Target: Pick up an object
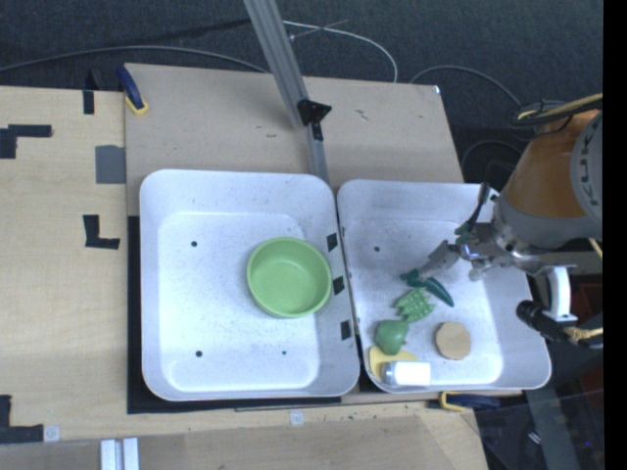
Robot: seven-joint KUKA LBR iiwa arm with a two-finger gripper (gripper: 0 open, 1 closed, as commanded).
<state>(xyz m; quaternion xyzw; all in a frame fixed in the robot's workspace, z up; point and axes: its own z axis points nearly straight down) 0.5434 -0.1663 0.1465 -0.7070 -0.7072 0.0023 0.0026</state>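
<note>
The arm (558,189) reaches in from the right over the right bin (392,204). Its end effector (423,274) points down and left into that bin, its tip just at a dark teal piece (435,290) lying on the bin floor. Whether the fingers are spread or closed cannot be told from here, and nothing can be seen held between them.

Just below the teal piece lies a ridged green toy (415,305), and below that a rounded green object (391,336). A tan disc (453,341) sits to their right, apart from both. At the front edge of the bin a yellow item (378,363) lies with a white block (409,372) on it.

The left bin (176,262) holds a green bowl (288,278), upright, near its right wall.

Both bins rest on the bench (196,125)
</note>
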